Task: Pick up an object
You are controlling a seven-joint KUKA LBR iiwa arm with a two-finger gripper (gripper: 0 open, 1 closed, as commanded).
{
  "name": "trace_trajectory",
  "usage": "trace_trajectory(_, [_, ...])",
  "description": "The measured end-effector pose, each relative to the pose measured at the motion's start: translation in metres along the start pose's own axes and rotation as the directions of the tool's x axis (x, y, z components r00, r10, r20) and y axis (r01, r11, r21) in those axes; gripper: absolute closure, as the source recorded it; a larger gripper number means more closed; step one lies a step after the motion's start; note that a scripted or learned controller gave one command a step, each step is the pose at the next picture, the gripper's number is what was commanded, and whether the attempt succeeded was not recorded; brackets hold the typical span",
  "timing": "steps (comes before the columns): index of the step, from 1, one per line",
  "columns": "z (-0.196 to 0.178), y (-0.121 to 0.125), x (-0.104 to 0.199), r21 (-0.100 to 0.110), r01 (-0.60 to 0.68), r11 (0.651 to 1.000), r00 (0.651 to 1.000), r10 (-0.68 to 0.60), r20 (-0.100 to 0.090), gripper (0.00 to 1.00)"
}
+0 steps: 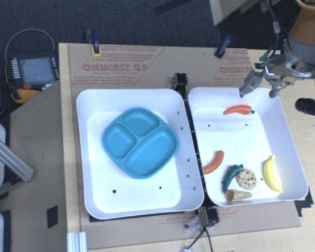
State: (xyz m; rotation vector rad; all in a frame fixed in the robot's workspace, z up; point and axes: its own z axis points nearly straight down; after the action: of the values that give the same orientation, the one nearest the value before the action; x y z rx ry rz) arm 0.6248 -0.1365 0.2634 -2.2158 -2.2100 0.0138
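My gripper (261, 90) hangs open over the far edge of the right bin (283, 130), with nothing between its fingers. Just below it lies an orange chili-shaped piece (237, 109). Nearer the front of that bin are an orange sausage (213, 161), a teal pepper (232, 175), a round brown cookie (246, 179), a tan cone-shaped piece (237, 195) and a yellow banana (272, 175).
The left bin (89, 140) holds a blue divided plate (140, 142). A black clamp (179, 81) sits between the bins at the far side. A handheld pendant (34, 71) lies off the bench at the far left.
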Motion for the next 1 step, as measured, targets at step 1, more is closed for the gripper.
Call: trace_trajectory(1, [-0.0080, 0.0020, 0.0004, -0.014, 0.003, 1.000, 1.000, -0.003, 0.002, 0.00])
